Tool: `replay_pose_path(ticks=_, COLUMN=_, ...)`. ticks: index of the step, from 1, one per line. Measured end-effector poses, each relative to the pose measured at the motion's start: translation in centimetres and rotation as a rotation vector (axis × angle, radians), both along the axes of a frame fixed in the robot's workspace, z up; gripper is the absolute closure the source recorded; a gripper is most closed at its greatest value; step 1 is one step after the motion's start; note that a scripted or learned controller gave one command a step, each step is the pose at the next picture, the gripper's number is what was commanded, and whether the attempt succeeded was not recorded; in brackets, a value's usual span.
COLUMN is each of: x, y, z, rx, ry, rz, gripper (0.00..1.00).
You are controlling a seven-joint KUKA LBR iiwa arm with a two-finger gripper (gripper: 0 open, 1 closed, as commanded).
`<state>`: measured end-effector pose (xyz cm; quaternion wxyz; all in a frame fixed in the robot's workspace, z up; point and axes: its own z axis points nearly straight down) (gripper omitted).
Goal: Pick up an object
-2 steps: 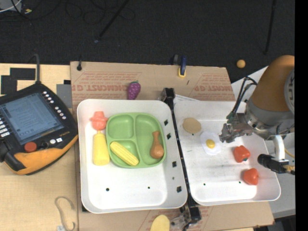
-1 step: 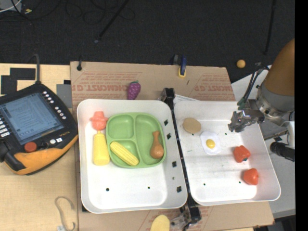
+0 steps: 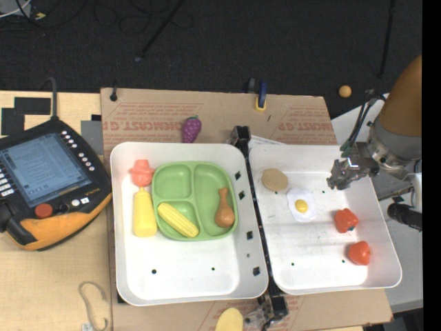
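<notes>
The right bin [image 3: 324, 281] holds a tan cookie [image 3: 275, 180], a fried egg [image 3: 302, 205], a red pepper piece [image 3: 346, 220] and a red tomato [image 3: 359, 253]. My gripper [image 3: 342, 174] hangs over the right bin's upper right part, above the pepper and to the right of the egg. Nothing shows between its fingers. In the left bin [image 3: 179, 281] a green divided plate [image 3: 193, 200] carries a corn cob [image 3: 178, 220] and a chicken drumstick [image 3: 224, 209]. A yellow bottle [image 3: 143, 212] and a pink toy [image 3: 141, 173] lie left of the plate.
A tablet pendant [image 3: 45, 178] sits on the bench at the left. Purple grapes [image 3: 191, 129] lie on the cardboard behind the left bin. A yellow item [image 3: 230, 319] sits at the front edge. A black divider [image 3: 249, 205] runs between the bins.
</notes>
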<state>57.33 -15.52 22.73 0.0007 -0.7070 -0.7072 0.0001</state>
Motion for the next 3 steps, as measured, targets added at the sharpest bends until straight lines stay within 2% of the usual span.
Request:
replay_pose_path(ticks=2, x=-0.4, y=10.9, z=-1.7, rx=0.002, ry=0.003, rz=0.004, gripper=1.0)
replay_pose_path(ticks=3, x=0.1, y=15.8, z=0.3, rx=0.001, ry=0.0, rz=0.003, gripper=1.0)
